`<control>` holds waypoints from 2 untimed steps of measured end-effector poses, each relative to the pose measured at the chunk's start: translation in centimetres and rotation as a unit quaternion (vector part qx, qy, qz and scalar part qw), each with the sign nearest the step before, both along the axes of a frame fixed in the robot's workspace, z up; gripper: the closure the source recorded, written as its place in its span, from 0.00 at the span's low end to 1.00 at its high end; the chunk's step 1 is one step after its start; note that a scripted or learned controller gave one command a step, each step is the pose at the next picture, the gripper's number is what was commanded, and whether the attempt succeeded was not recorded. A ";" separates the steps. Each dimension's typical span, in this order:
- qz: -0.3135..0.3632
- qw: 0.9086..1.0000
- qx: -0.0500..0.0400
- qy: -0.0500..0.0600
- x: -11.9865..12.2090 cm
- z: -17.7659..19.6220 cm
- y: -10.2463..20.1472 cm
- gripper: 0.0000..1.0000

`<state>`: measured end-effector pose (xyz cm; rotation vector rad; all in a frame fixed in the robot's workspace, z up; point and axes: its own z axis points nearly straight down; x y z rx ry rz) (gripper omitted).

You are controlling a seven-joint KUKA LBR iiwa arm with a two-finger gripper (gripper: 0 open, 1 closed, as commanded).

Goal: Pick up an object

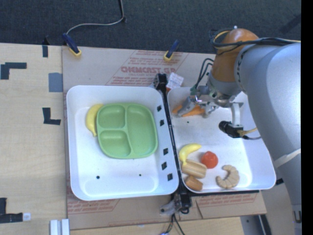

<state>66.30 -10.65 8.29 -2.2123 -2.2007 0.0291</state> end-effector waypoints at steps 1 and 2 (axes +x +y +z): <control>-0.001 1.000 -0.002 0.000 0.0 0.0 0.5 0.00; -0.001 1.000 -0.003 -0.001 0.0 0.0 0.7 0.00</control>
